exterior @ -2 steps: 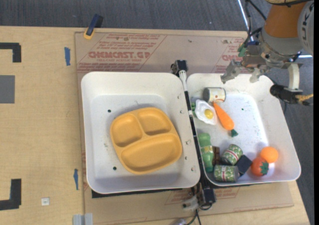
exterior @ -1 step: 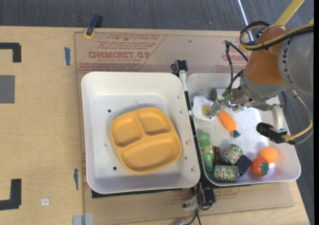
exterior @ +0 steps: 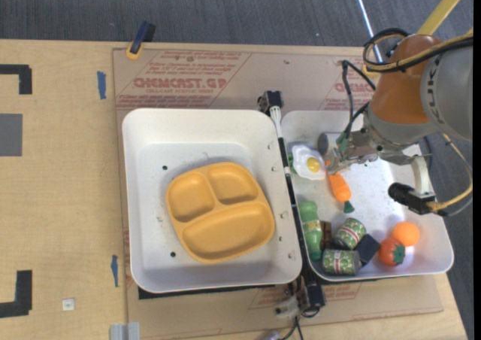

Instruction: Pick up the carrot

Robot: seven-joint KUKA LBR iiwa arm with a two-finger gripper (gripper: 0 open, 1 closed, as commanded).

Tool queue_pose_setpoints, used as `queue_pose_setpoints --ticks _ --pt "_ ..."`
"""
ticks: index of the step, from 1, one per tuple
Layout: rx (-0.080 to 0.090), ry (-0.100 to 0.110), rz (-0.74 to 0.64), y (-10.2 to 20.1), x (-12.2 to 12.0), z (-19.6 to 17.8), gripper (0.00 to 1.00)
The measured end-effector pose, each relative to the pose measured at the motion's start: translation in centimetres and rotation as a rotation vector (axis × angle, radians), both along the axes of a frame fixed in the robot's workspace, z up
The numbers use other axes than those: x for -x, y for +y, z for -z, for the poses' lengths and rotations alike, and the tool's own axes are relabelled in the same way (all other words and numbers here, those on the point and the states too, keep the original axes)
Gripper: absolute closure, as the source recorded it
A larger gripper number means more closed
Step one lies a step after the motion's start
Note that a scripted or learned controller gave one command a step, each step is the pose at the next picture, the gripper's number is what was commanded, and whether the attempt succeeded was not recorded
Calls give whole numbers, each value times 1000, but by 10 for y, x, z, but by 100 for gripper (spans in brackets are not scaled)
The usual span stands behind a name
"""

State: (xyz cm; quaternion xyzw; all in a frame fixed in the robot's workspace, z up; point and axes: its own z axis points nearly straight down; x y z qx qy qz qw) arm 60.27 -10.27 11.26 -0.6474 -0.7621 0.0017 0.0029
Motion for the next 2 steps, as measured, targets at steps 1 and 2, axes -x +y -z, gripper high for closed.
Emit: queue_pose_setpoints --ticks 1,2 --pt "7 -20 -394 -26 19 17 100" --pt "-1 -5 -394 -25 24 23 0"
